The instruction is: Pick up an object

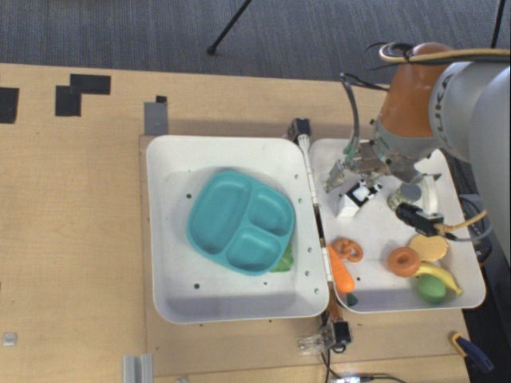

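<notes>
Nothing picked up yet

Two bins sit on the tabletop [80,214]. The toy food lies in the right bin [471,294]: a carrot [342,275], a donut [403,261], a banana [441,278]. The arm [447,94] bends down over that bin's top part. The pincer [355,183] hangs low there, above the food. I cannot tell if it is wide or narrow.

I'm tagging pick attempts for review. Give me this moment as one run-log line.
arm: over right bin | gripper: above bin floor, grasp unclear | toy food: carrot, banana near front | left bin: teal tray
</notes>
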Robot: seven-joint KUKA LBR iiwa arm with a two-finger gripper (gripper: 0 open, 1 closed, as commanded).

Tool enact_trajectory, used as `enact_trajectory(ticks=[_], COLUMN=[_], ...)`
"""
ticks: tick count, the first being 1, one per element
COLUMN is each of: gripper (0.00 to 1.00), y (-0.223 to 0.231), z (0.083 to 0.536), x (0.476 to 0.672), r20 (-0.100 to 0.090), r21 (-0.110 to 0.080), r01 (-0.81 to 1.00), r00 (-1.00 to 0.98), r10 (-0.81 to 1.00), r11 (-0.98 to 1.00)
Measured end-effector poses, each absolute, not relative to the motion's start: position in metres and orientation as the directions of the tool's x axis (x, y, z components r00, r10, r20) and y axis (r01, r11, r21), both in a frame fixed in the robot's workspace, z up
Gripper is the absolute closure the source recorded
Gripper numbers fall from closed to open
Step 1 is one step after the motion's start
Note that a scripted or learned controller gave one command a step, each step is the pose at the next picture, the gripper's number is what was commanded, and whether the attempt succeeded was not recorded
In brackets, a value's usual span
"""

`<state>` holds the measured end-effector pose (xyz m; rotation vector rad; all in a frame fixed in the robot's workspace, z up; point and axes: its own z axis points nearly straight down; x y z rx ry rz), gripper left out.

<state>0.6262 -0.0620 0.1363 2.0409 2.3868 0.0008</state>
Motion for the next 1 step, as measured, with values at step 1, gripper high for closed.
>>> enact_trajectory(ticks=[1], gripper=[0.00], y=[-0.0954], z=[0.1128], x=[0.6271], r20=[-0.014], r21=[0.023], r01=[0.962], r00=[-0.273], r10=[0.962], r11=[0.273])
